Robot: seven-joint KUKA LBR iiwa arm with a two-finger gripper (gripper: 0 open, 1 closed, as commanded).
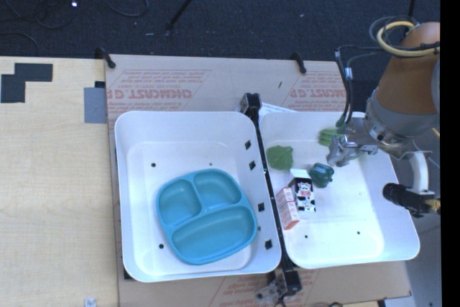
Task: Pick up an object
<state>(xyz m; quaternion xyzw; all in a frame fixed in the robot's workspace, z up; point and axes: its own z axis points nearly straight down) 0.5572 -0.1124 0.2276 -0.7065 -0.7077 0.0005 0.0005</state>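
blue plate [207,218] left bin | arm over right bin | gripper [343,152] grip: cannot tell

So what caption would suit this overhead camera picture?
Gripper over the right bin near a teal object; blue divided plate in the left bin.

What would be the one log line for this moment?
arm: over right bin | end effector: near teal object, no contact seen | carton: untouched | left bin: blue tray
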